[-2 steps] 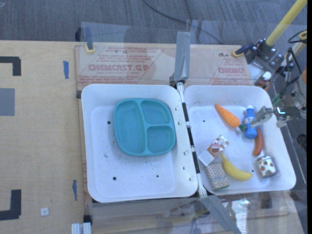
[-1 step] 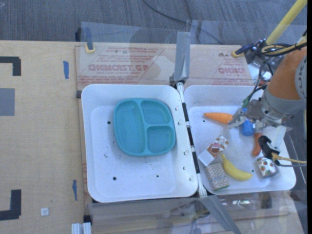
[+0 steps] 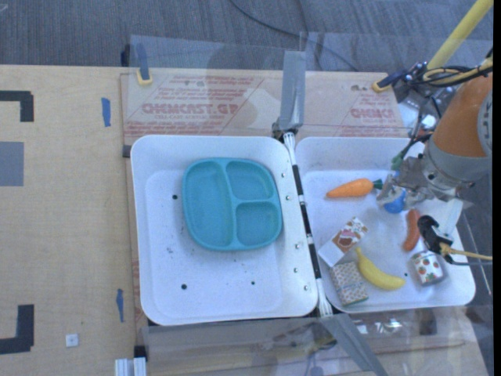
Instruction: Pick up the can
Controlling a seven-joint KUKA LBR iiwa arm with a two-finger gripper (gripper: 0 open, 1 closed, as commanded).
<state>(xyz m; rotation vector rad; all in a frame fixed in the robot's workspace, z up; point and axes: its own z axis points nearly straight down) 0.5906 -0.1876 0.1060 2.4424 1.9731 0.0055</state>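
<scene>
My claw (image 3: 403,185) hangs over the upper right part of the right bin (image 3: 313,157), and I cannot tell how far it is open or whether it has hold of anything. A small blue thing (image 3: 394,204) lies just below it, with a carrot (image 3: 350,188) to its left and an orange-red vegetable (image 3: 412,229) just beside it, lower right. The can (image 3: 427,268) lies near the bin's lower right corner, patterned white with red spots, close to the right wall. A banana (image 3: 379,273) lies left of it, apart from it; two small cartons (image 3: 350,234) (image 3: 348,282) sit further left. A black cable piece (image 3: 430,229) hangs above the can. The left bin (image 3: 149,210) bears a teal divided plate (image 3: 232,203) with open floor around it. Both bins rest on a pale wooden table (image 3: 59,210); grey carpet (image 3: 117,6) lies beyond.
</scene>
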